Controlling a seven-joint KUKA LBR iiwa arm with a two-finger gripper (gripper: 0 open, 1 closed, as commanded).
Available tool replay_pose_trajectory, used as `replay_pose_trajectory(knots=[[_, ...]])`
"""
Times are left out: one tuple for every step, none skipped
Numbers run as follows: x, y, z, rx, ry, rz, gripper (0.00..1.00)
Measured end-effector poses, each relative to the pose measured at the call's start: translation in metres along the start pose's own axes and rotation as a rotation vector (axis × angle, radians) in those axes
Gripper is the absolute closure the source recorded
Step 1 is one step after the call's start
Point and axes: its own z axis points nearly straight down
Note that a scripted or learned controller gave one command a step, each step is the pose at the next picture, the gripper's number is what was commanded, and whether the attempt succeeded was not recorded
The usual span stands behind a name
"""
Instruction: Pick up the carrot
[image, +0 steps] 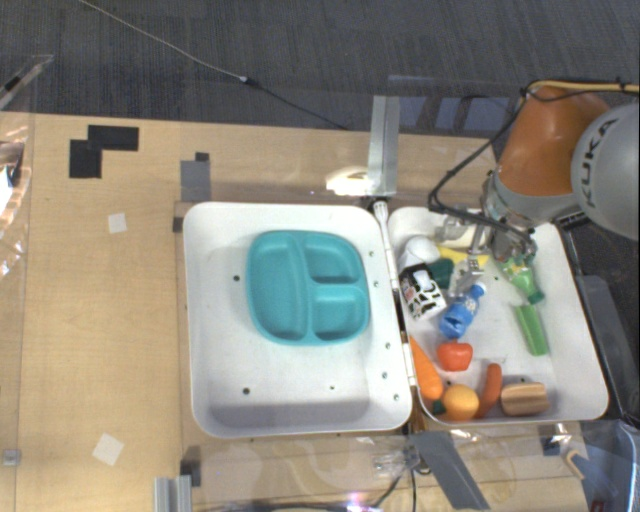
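The carrot (426, 369) is a small orange cone lying along the left wall of the right bin (585, 345), near its front, with the tip pointing toward the back. My gripper (478, 258) hangs over the back of that bin, among a yellow piece and a white cup, well behind the carrot. The orange-banded wrist (540, 135) rises above it.
Around the carrot lie a red tomato-like piece (455, 355), an orange ball (461, 402), a red sausage (491, 384) and a bread roll (524, 398). A blue bottle (458, 315), a black-and-white block (423, 291) and a green cucumber (531, 329) lie farther back. The left bin (215, 390) holds a teal divided plate (307, 285).
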Motion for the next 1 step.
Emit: replay_pose_trajectory(knots=[[0.046, -0.0357, -0.0583, 0.004, -0.014, 0.198, 0.0]])
